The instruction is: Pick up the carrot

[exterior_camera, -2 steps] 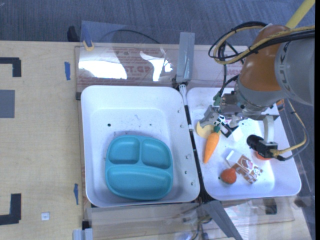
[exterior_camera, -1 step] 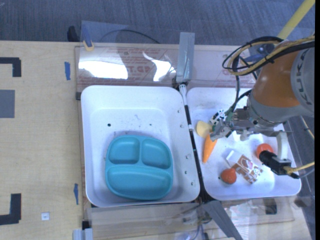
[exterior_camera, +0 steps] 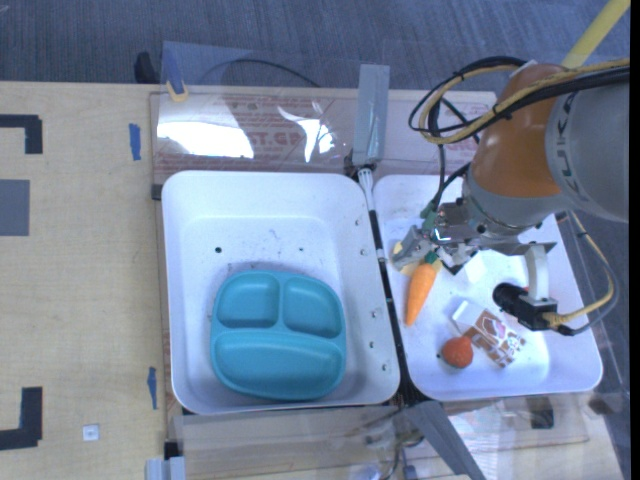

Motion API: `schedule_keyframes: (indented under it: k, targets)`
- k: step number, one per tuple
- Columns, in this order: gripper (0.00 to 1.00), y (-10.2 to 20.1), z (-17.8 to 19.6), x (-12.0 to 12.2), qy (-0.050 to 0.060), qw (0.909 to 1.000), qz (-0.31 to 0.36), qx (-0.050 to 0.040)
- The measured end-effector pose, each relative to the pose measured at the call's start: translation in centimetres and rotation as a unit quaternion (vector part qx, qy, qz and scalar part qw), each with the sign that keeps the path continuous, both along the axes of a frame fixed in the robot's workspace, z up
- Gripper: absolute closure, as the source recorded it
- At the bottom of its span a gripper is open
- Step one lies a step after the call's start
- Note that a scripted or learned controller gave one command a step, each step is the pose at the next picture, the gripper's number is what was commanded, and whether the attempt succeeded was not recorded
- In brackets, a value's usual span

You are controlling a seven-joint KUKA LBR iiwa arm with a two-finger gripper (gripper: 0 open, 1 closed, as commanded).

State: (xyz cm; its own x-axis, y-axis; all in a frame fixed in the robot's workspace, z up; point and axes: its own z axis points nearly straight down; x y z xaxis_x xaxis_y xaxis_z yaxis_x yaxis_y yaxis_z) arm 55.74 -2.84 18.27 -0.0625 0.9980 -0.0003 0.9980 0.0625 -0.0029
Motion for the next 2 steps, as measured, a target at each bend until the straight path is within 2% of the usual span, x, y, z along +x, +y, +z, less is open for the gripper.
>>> schedule_keyframes:
  k: [1,2]
  targets:
    - [0.00,-4.8,0.0,-0.8,0.002,0.9999,0.016,-0.0001]
    - [0.00,-1.2,0.0,0.8,0.000,0.9999,-0.011,-0.0001]
